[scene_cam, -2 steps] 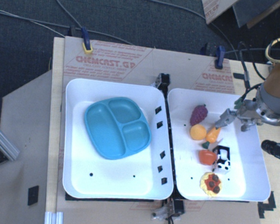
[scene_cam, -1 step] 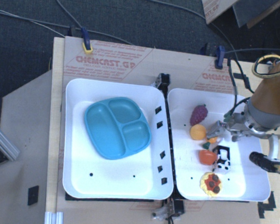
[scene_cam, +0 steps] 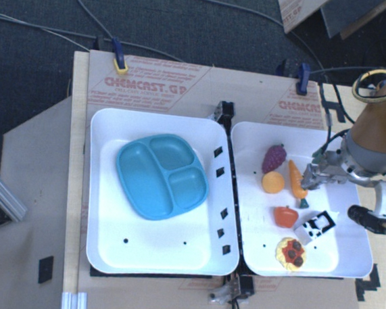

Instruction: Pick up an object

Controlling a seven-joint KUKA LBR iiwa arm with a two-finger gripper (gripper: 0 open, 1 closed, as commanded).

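The right bin (scene_cam: 346,260) holds several toy foods. A purple bunch of grapes (scene_cam: 274,158) lies at its upper left, with an orange ball-shaped fruit (scene_cam: 273,182) just below it. An orange carrot (scene_cam: 294,176) lies to their right. Lower down are a red fruit (scene_cam: 285,216) and a small pizza slice (scene_cam: 291,253). My gripper (scene_cam: 310,181) hangs low at the carrot's right side, right against it, reaching in from the right.
A black-and-white checkered block (scene_cam: 317,224) lies beside the red fruit. The left bin (scene_cam: 97,229) holds a blue divided plate (scene_cam: 163,175). A black ridge (scene_cam: 225,187) separates the bins. The arm's cables and wrist (scene_cam: 378,134) cover the right bin's upper right.
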